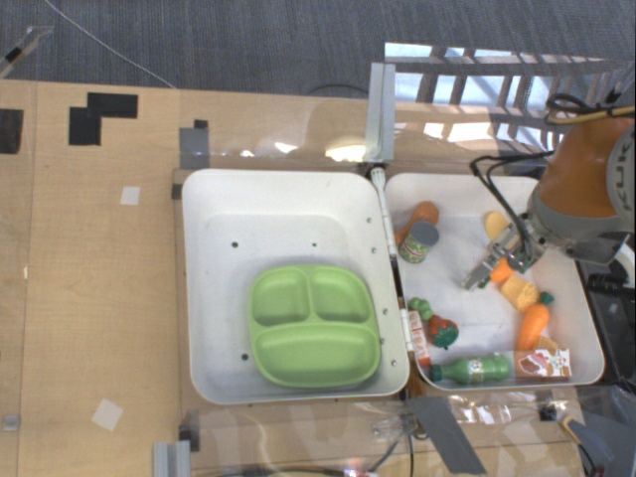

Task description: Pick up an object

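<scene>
A pale wooden bench (89, 296) over dark grey carpet carries two shallow white bins side by side, with a metal frame at the back. In the right bin (467, 311) the jaws (487, 271) are low over the bin floor, and whether they are spread or closed cannot be told at this size; nothing shows between them. Just beside them to the right lie an orange piece (500, 272) and a yellowish lump (519, 290), with a toy carrot (534, 324) below those and a yellow piece (496, 225) above. Further out are a small can (416, 244) leaning by an orange item, a red-and-green toy (441, 330), a green bottle (471, 370) along the near wall and a printed packet (543, 363). The left bin (219, 217) holds a green divided plate (315, 324). As a judgement, the pick is at the reaching stage: no object is lifted, and closing on something and raising it is what is left.
</scene>
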Motion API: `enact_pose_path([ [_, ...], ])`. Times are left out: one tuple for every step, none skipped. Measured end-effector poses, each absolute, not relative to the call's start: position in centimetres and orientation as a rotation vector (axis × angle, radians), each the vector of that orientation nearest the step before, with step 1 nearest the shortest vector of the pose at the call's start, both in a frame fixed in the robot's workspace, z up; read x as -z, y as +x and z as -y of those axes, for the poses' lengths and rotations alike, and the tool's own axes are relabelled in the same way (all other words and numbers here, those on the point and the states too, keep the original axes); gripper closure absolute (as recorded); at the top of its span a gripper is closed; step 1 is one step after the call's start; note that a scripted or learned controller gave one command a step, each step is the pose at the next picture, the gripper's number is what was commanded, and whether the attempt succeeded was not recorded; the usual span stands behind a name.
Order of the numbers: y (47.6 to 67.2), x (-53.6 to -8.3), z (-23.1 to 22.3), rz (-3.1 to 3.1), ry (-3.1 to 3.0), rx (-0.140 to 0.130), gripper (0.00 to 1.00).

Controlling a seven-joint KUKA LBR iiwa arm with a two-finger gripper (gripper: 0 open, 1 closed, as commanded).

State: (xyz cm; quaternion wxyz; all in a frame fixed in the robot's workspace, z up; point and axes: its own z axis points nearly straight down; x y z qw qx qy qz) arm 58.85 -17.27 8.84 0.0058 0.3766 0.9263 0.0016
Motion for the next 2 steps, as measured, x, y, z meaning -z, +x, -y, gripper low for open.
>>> enact_pose_path([
  [59.3, -10.2, 17.3, -2.892, 1.165, -0.006, 1.00],
  [54.9, -21.2, 13.7, -2.816, 1.366, -0.006, 1.00],
])
